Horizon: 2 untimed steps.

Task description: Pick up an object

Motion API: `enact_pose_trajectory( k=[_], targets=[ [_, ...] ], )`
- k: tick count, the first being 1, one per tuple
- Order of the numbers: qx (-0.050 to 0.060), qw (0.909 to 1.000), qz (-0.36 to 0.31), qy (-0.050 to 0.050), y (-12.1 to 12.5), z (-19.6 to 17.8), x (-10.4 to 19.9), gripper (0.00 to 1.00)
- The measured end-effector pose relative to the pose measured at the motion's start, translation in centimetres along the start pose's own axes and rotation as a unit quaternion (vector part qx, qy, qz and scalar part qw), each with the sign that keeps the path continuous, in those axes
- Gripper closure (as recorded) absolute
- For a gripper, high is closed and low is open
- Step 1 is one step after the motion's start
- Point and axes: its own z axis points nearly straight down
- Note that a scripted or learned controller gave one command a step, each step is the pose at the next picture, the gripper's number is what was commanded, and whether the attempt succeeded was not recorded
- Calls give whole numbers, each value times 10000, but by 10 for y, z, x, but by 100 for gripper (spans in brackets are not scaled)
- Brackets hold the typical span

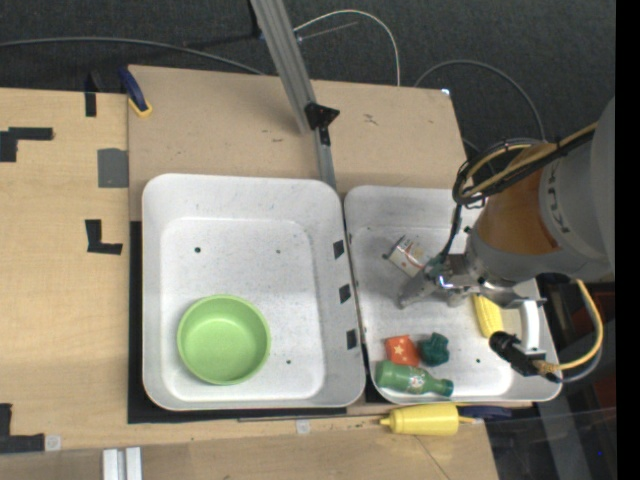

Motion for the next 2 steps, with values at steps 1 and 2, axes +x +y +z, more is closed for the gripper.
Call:
enact_pose_trajectory(
  k=[1,2],
  targets=[
    [8,10000,-4,10,0,-10,1,100],
    [-11,10000,-3,5,2,-52,4,100]
  ],
)
